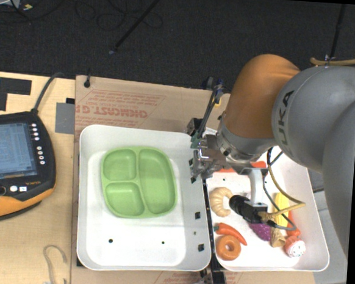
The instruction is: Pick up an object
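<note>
Green plate (139, 182) in white bin (89, 248), tool (198, 164) over that bin's rim

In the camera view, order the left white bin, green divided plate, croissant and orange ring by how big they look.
1. Left white bin.
2. Green divided plate.
3. Croissant and orange ring look about alike, so I won't rank them.

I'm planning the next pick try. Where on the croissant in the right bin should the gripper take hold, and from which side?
Probably the thick middle of the croissant, coming straight down from above and closing across its curved body. It lies flat, close to the left wall of the right bin, so a sideways approach looks cramped, and its tapered ends would likely slip.
</note>
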